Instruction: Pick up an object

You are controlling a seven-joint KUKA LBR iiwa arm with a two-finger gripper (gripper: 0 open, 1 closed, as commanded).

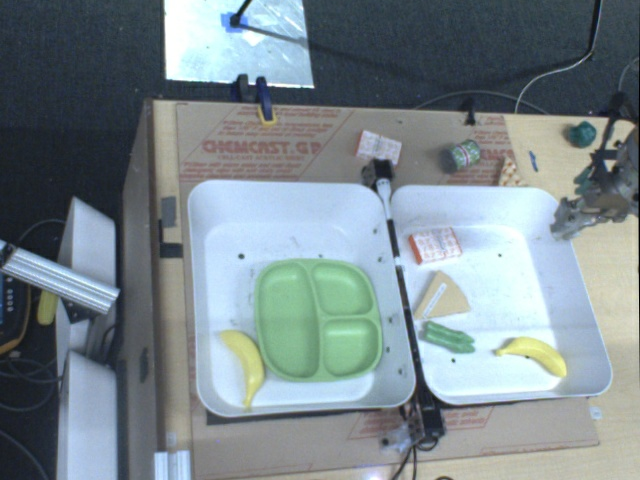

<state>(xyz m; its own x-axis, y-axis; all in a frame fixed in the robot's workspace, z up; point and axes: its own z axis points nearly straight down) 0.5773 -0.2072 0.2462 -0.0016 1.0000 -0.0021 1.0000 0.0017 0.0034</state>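
Green divided plate (320, 320), two yellow bananas (245, 365) (533, 355), green pepper (447, 336), tan wedge (442, 297), red-and-white box (435, 245), white bins (300, 208).

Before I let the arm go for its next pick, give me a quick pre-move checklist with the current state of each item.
1. Gripper position: at the right bin's upper right rim, above no object. Not ok for a grasp yet.
2. Finger state: cannot tell.
3. Targets in the right bin: red and white box, tan wedge, green pod, banana all lie exposed. Ok.
4. Spacing: the banana lies apart from the others; wedge and pod sit close together. Ok for the banana.
5. Left bin: green divided plate with a second banana against its edge. Crowded, not ok.
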